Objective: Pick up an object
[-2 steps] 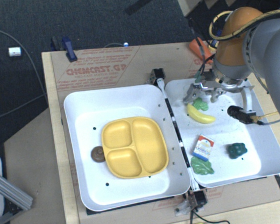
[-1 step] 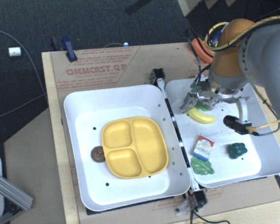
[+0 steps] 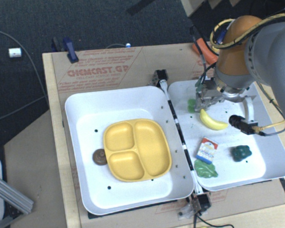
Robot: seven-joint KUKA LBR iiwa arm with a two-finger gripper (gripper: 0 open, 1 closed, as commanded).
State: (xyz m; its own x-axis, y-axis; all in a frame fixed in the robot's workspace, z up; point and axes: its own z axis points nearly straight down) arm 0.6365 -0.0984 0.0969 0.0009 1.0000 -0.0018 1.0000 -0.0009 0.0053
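The arm point(image 3: 256, 50) reaches in from the right and bends down into the right bin point(image 3: 273, 171), so the fingers point(image 3: 205, 101) hang over that bin's far left corner. They are seen from above amid grey metalwork, and I cannot tell how far apart they stand or whether anything sits between them.

Just on the near side of the fingers lies a banana point(image 3: 212, 121), its upper tip almost under them and its body curving away to the right. Just to their left, against the bin wall, is a small light green piece point(image 3: 192, 104); whether it touches them I cannot tell.

Further towards the near edge from the fingers lies a small white packet point(image 3: 206, 150) with red and blue on it. Just past that is a leafy green piece point(image 3: 205, 169), close to the near left corner. A dark green lump point(image 3: 240, 152) sits to the right of the packet, well apart from the fingers.

Well to the left of the fingers, across the divide, the left bin point(image 3: 82, 112) holds a yellow divided plate point(image 3: 136, 150). A small brown round thing point(image 3: 99, 156) touches the plate's left edge.

Both bins rest on the bench point(image 3: 103, 69), whose board carries red lettering.
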